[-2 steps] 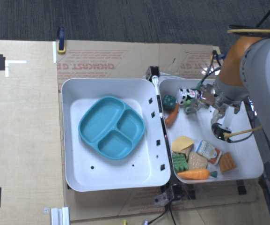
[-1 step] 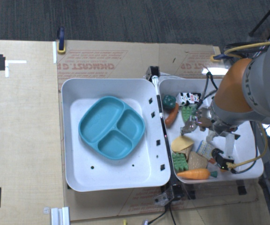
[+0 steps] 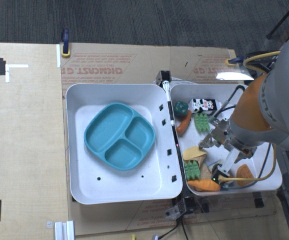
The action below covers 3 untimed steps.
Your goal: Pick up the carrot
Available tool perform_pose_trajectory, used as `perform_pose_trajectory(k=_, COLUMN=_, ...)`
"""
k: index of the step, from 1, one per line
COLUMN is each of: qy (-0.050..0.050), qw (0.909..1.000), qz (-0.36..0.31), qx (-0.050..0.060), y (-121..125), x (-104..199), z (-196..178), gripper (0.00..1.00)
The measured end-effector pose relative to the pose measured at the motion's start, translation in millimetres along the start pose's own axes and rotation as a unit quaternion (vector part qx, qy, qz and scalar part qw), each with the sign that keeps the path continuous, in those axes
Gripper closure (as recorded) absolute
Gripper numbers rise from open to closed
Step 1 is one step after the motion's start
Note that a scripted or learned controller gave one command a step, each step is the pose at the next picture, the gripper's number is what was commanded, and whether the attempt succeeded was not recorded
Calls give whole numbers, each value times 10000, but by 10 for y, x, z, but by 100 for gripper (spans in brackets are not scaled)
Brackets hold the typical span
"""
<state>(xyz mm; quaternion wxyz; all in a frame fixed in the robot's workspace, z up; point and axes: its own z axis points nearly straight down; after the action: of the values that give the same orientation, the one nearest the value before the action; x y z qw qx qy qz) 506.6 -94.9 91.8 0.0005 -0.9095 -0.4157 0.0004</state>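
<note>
The carrot (image 3: 203,185), orange and tapered, lies along the near wall of the right bin (image 3: 264,185). A second orange-red elongated piece (image 3: 184,124) rests against the right bin's left wall, just below a dark teal round item (image 3: 181,107). My gripper (image 3: 210,140) hangs over the middle of the right bin, above and a little right of the yellow wedge (image 3: 194,154). It is well apart from the carrot, which lies nearer the camera. Nothing shows in the gripper.
The left bin (image 3: 79,184) holds a blue divided plate (image 3: 119,135). The right bin also holds a green ridged piece (image 3: 202,122), another green piece (image 3: 192,170), a black-and-white item (image 3: 203,104) and an orange-brown round item (image 3: 244,173). The arm covers the bin's right half.
</note>
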Motion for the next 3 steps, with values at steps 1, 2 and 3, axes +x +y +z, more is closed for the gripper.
perform_pose_trajectory(k=1, qy=-9, qw=9970, qz=769, qx=10, y=-689, x=364, z=-990, gripper=0)
perform_pose_trajectory(k=2, qy=-13, qw=9951, qz=-985, qx=14, y=-867, x=569, z=-1001, gripper=0)
perform_pose_trajectory(k=3, qy=-12, qw=9952, qz=-983, qx=12, y=-865, x=568, z=-1001, gripper=0)
